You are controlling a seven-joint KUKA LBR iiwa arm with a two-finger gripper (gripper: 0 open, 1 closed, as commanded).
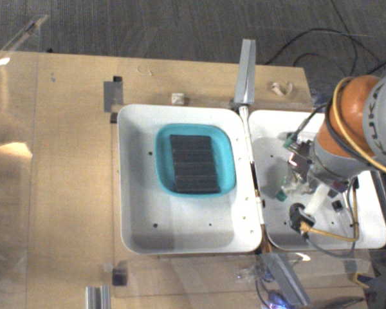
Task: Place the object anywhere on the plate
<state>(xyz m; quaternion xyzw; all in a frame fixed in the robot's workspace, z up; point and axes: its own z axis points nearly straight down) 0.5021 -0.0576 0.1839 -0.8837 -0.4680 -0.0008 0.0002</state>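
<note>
Right at the near edge of the bench (51, 172), you had a small dark block (119, 276) and a metal bracket (98, 296) sitting by the left bin's (132, 230) front corner. Over in the right bin (276, 237), your gripper (289, 188) was down low above the floor, with a yellow cable (328, 235) trailing along the front and the arm's orange band (350, 118) looming above it. There was a small green thing (281, 195) right at the gripper's tip — I couldn't tell whether the gripper was clamped on it or loose, nor whether that was the object itself. In the left bin, your teal plate (226, 153) sat toward the back, a dark ribbed slab (194, 164) lying flat in its middle. Beyond, a grey post (246, 73) stood between the bins at the back rim.
</note>
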